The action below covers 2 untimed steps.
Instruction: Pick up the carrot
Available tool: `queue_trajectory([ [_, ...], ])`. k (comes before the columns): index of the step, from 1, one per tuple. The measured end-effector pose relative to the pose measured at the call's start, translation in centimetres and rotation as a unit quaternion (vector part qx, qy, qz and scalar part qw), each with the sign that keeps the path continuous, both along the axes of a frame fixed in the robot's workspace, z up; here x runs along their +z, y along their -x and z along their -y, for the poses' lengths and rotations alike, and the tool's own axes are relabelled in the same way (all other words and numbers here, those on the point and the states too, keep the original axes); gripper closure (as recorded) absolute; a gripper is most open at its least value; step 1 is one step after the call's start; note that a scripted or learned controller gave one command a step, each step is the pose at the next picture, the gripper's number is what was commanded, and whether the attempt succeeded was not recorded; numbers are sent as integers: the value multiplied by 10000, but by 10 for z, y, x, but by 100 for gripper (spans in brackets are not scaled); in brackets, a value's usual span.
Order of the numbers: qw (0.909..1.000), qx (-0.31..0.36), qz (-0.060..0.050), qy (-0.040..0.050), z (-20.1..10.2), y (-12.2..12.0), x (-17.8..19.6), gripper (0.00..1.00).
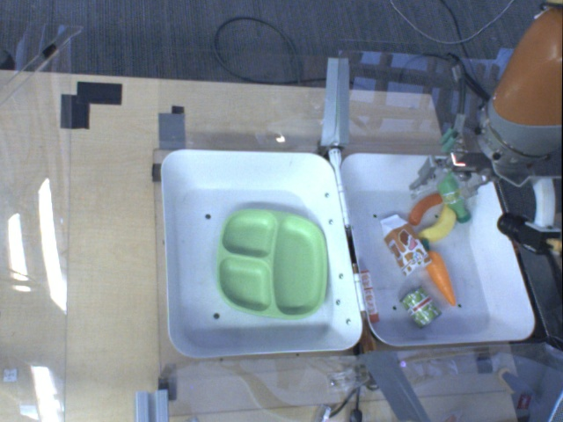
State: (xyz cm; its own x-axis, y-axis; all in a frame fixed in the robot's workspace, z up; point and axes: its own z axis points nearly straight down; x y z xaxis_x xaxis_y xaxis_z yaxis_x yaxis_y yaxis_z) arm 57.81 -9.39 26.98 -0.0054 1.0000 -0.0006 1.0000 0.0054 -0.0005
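Right bin, lower middle: the carrot (442,280) lay on the floor of the right bin (493,323), thick end toward 11 o'clock, tip toward 5 o'clock.
Carrot's neighbours: a printed packet (405,244) sat just beside its thick end at 10 o'clock; a small green can (420,306) lay near it at 7 o'clock; a banana (439,227) lay near at 12 o'clock, with a curved orange piece (425,206) and a green item (456,198) past that.
Carrot's handling: it looked like a toy, so probably light, stiff and smooth, likely to slide or roll if pinched off-centre. It tapers, so a hold near the tip would tend to squeeze it out.
Where to grip: across the thick upper half, jaws closing at right angles to its length. The side toward 3 o'clock had bare bin floor; the packet crowded the other side.
End effector: it (450,167) hung at the bin's 1 o'clock corner, above the green item and well apart from the carrot.
End effector's state: how far it was open could not be told in the clutter of metal parts and cables. Nothing could be seen held in it.
Left bin: the left bin (189,192) held a green divided plate (272,263).
Bench: the bench (106,262) carried both bins.
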Motion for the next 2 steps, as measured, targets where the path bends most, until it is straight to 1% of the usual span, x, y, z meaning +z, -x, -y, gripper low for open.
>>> queue_trajectory([
  [1,9960,890,2,-6,35,42,-128,0],
  [2,9998,186,104,-8,62,45,-176,0],
])
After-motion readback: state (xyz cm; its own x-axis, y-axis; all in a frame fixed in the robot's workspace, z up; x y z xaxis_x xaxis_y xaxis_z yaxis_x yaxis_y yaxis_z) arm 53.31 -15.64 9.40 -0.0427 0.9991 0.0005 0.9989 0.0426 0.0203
